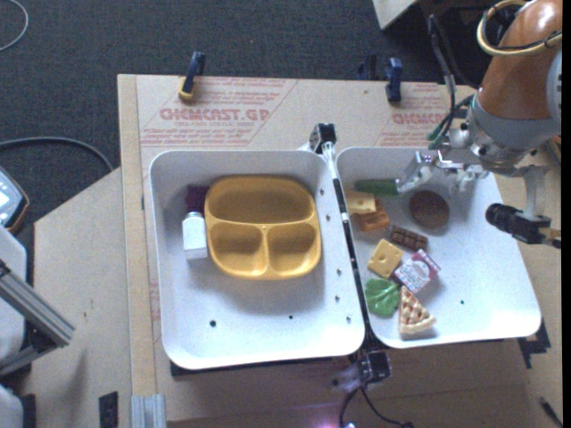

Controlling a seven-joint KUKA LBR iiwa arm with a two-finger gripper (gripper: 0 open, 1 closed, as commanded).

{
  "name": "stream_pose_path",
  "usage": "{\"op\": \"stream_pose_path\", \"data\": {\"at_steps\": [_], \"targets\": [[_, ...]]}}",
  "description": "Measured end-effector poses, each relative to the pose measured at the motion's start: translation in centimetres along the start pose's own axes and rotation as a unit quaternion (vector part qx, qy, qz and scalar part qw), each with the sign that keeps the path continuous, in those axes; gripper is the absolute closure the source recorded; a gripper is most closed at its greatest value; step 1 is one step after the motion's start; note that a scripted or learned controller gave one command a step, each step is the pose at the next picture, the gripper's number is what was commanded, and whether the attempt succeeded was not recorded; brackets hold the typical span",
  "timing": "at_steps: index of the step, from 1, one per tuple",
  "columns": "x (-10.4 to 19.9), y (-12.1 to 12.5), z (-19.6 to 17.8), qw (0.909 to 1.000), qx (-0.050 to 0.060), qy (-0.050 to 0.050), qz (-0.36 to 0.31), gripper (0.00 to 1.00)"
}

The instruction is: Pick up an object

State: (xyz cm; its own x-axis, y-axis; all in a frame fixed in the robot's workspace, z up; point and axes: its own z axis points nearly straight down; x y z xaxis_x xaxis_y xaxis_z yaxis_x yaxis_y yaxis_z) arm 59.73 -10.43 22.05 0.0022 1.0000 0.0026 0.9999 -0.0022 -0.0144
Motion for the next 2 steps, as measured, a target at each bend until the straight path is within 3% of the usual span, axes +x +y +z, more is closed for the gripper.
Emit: {"op": "stream_pose_path", "data": {"at_steps": [1, 2], "targets": [[0.0, 0.3, -0.7, 1.0000, -0.006, -0.001, -0.001, 0.00], [0.7, -0.5, 4.3, 1.0000, -0.003, 0.000, -0.001, 0.00]]}}
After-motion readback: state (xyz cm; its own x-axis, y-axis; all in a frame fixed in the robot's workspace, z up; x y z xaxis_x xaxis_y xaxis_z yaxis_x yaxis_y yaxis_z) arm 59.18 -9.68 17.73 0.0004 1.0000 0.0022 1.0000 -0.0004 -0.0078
